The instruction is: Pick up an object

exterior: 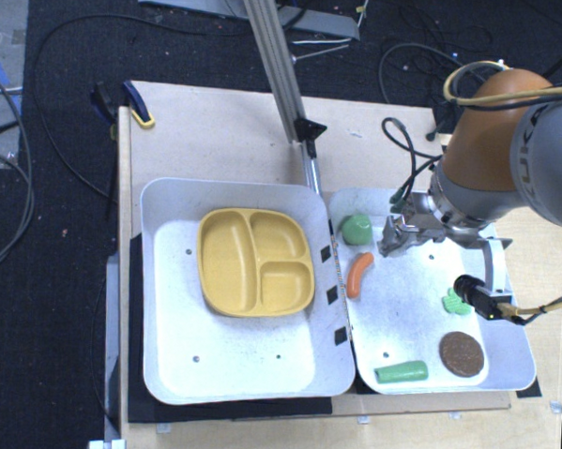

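The end effector (394, 236) hangs over the far left part of the right bin (418, 306), below the grey arm (533, 157) with its orange band (488, 126), which reaches in from the right. Whether it is open or closed cannot be told from this slant (the metal parts blur together at the tip), and nothing is seen gripped in it.

Nearest to it, just to its left, sits a green ball-like object (357, 229), close but apparently apart from the tip. A little further, below and to the left of the end effector, an orange carrot-shaped piece (357, 274) lies near the bin's left wall, slanted. To the lower right of the end effector, a small green piece (456, 302) rests beside a black fitting on the arm's cable. Further down on that side a round brown disc (462, 354) lies flat near the bin's front right corner, and a green cylinder-like piece (401, 372) lies on its side at the front edge, well below the end effector.

Well to the left, in the left bin (171, 354), a yellow divided plate (256, 263) with three compartments rests on the floor of the bin. Both bins sit on the pale bench (220, 131), where a slanted metal bar (280, 64) runs off toward the far edge.
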